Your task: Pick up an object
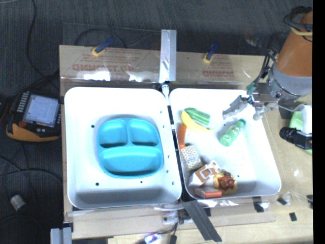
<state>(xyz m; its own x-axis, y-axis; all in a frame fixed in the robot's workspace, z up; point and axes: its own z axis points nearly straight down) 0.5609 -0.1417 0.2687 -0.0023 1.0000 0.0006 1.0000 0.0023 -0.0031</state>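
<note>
Both white bins (pixel 73 151) look like smooth, glossy moulded plastic, as does the blue divided tray (pixel 131 145), which shines softly along its 3 wells. The green bottle (pixel 231 132) seems translucent plastic, though the view is too coarse to be sure. The bench top (pixel 127 62) reads as matt brown board, and the floor (pixel 30 39) around it as rough dark carpet

Left bin (pixel 81 151): blue divided tray (pixel 131 145). Right bin (pixel 264 161): green bottle (pixel 231 132), banana (pixel 192 122), small packets. Hand (pixel 245 109): above right bin, beside bottle.
</note>
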